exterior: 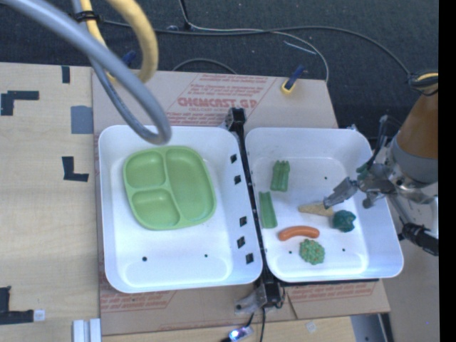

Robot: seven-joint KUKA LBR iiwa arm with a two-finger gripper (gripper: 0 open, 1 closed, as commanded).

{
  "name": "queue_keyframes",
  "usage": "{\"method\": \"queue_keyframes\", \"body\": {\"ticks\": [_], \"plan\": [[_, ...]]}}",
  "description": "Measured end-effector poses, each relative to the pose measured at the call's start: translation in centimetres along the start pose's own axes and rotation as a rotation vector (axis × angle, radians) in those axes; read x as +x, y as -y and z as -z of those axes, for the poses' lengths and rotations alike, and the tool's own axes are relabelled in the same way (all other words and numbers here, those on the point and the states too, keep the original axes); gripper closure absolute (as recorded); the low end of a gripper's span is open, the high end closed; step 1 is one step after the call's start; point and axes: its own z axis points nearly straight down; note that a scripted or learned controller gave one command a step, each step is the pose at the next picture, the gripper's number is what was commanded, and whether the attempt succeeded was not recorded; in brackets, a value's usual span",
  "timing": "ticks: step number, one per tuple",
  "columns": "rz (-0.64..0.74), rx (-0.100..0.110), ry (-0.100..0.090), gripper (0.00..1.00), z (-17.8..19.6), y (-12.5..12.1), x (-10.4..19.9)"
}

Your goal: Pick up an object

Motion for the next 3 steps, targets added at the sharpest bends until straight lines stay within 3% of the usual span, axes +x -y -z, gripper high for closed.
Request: {"method": "queue_keyframes", "body": {"ticks": [1,3], "plan": [[0.004,-0.012,0.003,0.00,0.7,-0.3,0.0],[0.005,-0.008,0.002,0.00,-10.5,-1.8,1.2]]}}
